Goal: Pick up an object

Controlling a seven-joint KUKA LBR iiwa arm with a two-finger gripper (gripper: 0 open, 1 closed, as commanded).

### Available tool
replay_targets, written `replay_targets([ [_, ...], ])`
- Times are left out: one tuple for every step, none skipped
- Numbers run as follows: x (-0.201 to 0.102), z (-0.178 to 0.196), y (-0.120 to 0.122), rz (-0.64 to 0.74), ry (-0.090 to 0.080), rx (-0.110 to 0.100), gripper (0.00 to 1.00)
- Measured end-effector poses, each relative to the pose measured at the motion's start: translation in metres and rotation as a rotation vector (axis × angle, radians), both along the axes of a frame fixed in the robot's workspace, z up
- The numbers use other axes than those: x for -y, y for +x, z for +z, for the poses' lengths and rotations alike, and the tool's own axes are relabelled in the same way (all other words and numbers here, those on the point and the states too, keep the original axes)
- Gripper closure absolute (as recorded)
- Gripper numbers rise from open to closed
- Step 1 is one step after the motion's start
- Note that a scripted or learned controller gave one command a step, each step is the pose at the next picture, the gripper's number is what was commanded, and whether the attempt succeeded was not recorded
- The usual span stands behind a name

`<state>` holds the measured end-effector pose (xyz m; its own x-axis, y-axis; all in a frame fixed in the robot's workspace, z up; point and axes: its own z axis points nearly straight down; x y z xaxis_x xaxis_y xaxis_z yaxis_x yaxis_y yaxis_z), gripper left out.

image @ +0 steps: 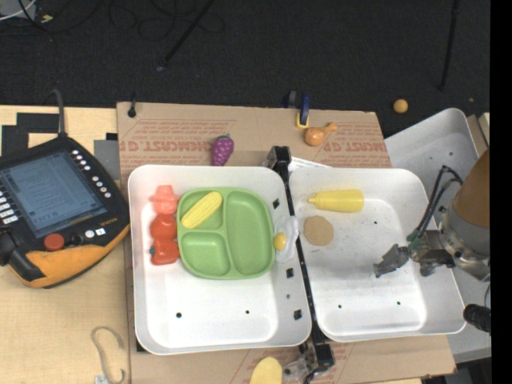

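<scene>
1. Far left on the bench lies a teach pendant (pixel 52 206) with a grey screen and an orange underside.
2. The left bin (pixel 210 318) holds a red toy figure (pixel 163 224) against its left wall, touching a green divided plate (pixel 226 234).
3. A yellow corn cob (pixel 199 209) rests tilted in the plate's upper left compartment.
4. Behind the bins, a purple grape bunch (pixel 222 149) and an orange pear-shaped toy (pixel 318 134) sit on the cardboard sheet (pixel 176 134).
5. The right bin (pixel 364 306) has a yellow mustard bottle (pixel 338 201) lying on its side near the back wall, with a round tan cookie (pixel 318 231) just below it.
6. My gripper (pixel 392 261) hangs over the right bin's right half, well apart from the bottle and the cookie; I cannot tell how my fingers stand, and nothing shows between them.
</scene>
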<state>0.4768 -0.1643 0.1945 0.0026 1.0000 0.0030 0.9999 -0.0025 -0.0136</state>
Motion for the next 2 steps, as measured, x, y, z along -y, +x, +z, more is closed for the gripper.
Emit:
replay_targets([
  [0.001,0.005,0.003,0.002,-0.003,0.012,0.00],
  [-0.002,-0.058,0.007,0.004,0.000,0.006,0.00],
])
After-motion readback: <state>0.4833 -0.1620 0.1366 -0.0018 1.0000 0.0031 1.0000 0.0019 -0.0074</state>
